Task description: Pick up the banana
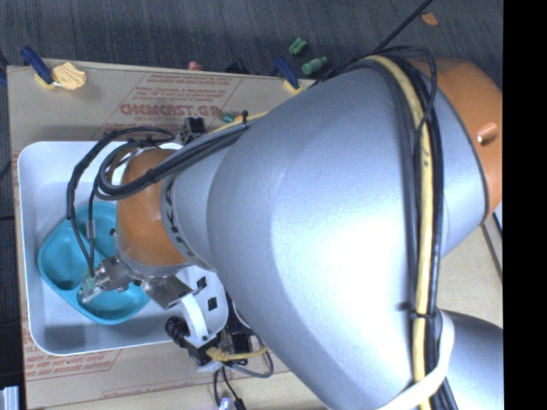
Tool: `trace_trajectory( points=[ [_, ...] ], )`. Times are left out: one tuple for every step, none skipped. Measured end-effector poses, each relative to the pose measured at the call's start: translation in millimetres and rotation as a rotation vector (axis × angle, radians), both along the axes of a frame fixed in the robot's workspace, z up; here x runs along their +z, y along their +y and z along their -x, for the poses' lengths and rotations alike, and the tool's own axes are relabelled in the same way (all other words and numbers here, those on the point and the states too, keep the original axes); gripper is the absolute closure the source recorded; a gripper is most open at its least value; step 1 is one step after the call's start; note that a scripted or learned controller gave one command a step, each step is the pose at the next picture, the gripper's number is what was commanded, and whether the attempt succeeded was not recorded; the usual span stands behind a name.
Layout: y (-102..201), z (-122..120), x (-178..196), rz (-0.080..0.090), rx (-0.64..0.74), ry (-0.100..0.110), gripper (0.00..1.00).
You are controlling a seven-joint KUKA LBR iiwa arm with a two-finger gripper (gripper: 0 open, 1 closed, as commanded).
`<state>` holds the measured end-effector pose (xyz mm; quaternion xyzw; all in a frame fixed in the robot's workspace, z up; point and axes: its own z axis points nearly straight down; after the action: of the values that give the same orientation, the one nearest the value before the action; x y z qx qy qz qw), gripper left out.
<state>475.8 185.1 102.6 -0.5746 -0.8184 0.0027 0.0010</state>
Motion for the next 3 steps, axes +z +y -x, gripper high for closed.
trace_trajectory(
  points=[
    [0, 0, 0, 0.0, 0.0, 0.0, 0.0],
    [-2, -2, 10, 0.005, 0.002, -0.004, 1.0],
    [-3, -2, 19, 0.008, 0.005, -0.002, 1.0]
  ],
)
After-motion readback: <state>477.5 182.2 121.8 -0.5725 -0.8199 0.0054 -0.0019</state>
